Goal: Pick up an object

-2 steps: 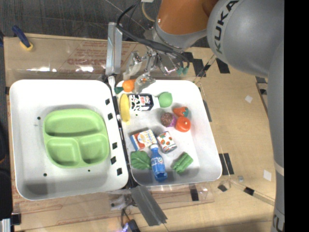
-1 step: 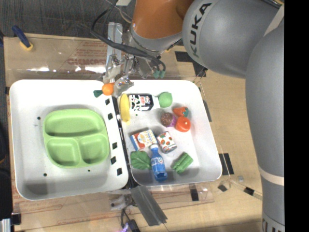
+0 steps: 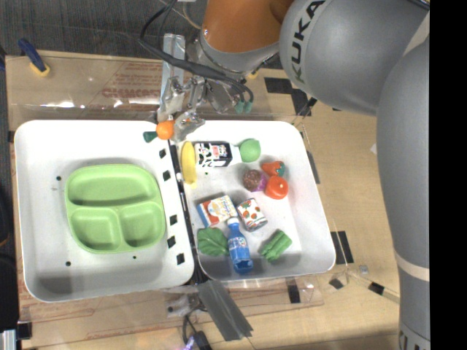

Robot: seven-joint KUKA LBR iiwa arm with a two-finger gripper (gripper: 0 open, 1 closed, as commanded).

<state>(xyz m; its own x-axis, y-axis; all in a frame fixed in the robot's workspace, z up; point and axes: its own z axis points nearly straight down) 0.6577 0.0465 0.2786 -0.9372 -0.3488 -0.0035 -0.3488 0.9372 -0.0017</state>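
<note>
The fingers (image 3: 177,117) are poised at the far rim where the two bins meet, and a small orange carrot-like toy (image 3: 165,130) is seen at their tips; whether it is actually clamped cannot be told. Just nearer, a yellow banana (image 3: 188,162) and a cow-patterned milk carton (image 3: 212,153) are crowded into the right bin's (image 3: 312,217) far-left corner. In the left bin (image 3: 33,195) a green divided tray (image 3: 114,207) is laid flat, ready to receive.

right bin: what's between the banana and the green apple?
In the camera view, a black-and-white milk carton lies on its side between the banana and the green apple, near the right bin's far wall.
</note>
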